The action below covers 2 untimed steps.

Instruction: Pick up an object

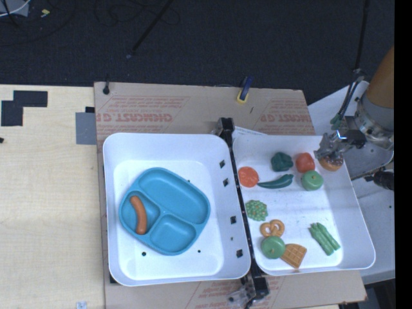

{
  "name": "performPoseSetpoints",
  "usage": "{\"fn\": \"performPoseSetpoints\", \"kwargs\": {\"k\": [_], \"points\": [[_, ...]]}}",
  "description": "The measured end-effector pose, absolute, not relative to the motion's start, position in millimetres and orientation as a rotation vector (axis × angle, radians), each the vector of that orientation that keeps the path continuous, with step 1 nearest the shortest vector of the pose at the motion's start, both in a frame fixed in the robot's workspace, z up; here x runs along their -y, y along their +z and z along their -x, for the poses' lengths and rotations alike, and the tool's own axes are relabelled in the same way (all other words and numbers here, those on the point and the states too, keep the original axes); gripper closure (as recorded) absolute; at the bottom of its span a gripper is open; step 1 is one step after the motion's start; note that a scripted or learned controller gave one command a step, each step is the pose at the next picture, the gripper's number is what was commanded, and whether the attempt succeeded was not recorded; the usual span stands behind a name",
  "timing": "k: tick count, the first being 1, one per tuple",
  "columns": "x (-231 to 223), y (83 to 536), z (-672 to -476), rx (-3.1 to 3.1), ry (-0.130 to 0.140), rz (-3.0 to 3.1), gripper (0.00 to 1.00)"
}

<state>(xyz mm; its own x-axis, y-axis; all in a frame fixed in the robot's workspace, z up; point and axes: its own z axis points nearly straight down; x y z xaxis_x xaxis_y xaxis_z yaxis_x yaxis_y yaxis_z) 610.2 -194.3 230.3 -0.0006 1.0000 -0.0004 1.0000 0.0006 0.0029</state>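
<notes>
Gripper (332,150) hangs over the far right corner of the right bin (360,240), directly above a small orange-brown toy food piece (332,165) that lies against that bin's far right rim; whether the pincer is wide, narrow or closed on the piece cannot be told, since its tip and the piece overlap. The piece looks roundish, so no long axis or heading can be made out. Just left of it inside the right bin sit a red tomato (304,162) and a dark green leafy piece (281,161), with a round green fruit (312,181) just nearer. A dark green chili (275,183) lies with its long axis across the bin, right end tipped slightly toward the far rim, and an orange slice (248,176) lies by the bin's left wall. Toward the bin's near side are a bumpy green piece (256,209), a pretzel (272,227), a green apple (272,246) touching a waffle wedge (293,255), and green beans (324,237) running slantwise. Left of the right bin stands the left bin (116,153), holding a blue divided plate (174,205) with a sausage (138,214) in its left compartment. Beyond the right bin's far rim, the cardboard sheet (193,108) bears red printed lettering, upside down and too blurred to read surely
</notes>
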Motion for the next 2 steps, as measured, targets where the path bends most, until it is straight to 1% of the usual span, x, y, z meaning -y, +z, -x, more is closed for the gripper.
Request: {"fn": "performPoseSetpoints", "kwargs": {"k": [2], "points": [[95.8,219.6,-636.5,-2.228,0.001,-2.218,1.00]]}}
